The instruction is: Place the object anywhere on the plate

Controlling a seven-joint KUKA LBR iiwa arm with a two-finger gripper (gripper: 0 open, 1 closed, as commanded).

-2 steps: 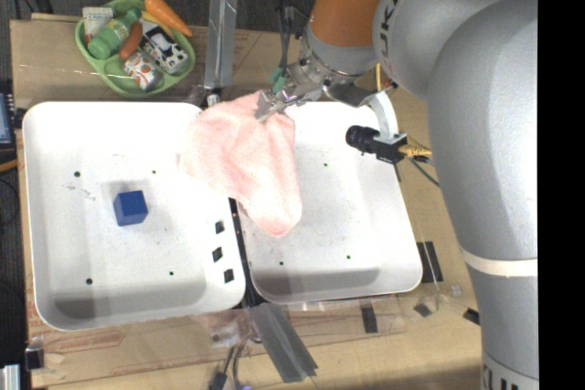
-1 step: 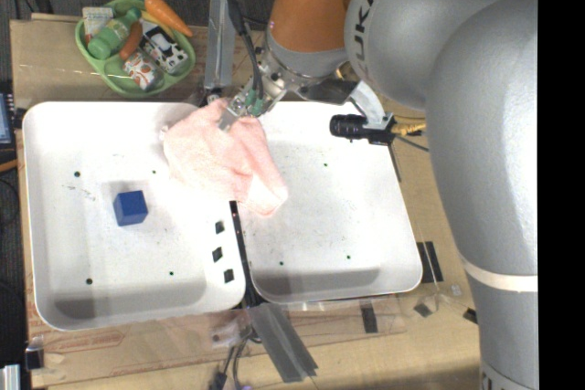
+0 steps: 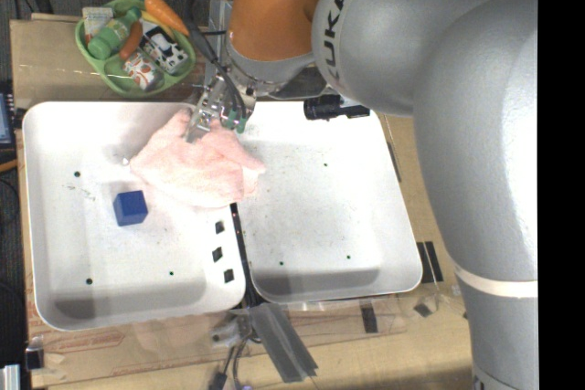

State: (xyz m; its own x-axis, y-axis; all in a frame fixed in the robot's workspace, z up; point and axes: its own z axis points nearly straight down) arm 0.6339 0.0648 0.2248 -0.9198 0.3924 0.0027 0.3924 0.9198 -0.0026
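Toward the front left of the left bin point(image 3: 55, 288) sits a small blue cube point(image 3: 131, 207), resting flat on the white floor and apart from everything else; it is likely the object to be placed. Behind and to its right lies a pale pink plate point(image 3: 196, 164), irregular in outline and draped partly over the divide between the left bin and the right bin point(image 3: 366, 233). The gripper point(image 3: 218, 112) hangs over the plate's far edge, well apart from the cube, and from this slanted view I cannot tell whether it is open or closed, nor whether it touches the plate; nothing can be made out in it. By my reading the pick has not yet been made. The next move calls for carrying the gripper forward and left over the cube, descending squarely on it, then lifting and setting it on the pink surface. Beyond the bins, a green bowl of toy food point(image 3: 135, 41) stands on the counter point(image 3: 37, 50).
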